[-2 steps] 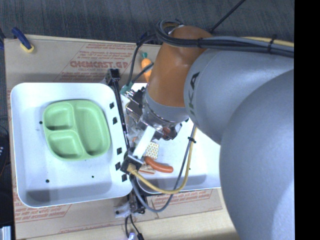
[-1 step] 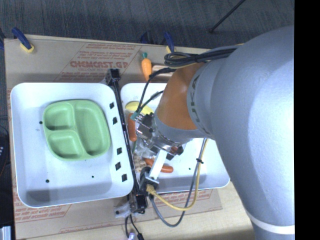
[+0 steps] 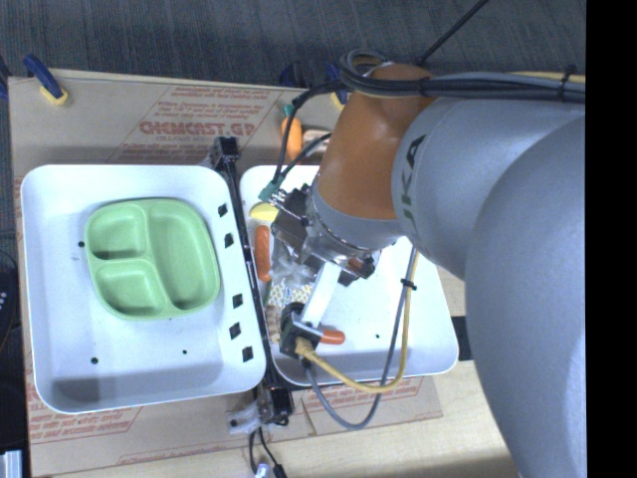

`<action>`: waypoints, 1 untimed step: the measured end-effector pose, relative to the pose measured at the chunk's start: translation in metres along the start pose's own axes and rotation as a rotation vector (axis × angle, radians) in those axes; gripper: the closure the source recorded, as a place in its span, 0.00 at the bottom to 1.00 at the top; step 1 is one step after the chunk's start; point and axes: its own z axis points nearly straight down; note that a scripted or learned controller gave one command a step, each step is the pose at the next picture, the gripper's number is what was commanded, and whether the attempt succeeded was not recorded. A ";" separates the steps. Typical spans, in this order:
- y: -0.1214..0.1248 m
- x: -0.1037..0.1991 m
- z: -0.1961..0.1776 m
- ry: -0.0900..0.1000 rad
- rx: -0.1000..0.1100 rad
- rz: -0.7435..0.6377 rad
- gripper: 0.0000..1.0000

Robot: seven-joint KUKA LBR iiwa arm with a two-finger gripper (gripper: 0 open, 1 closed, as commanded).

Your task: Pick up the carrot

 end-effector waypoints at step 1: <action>0.039 -0.058 -0.033 0.000 0.000 0.171 1.00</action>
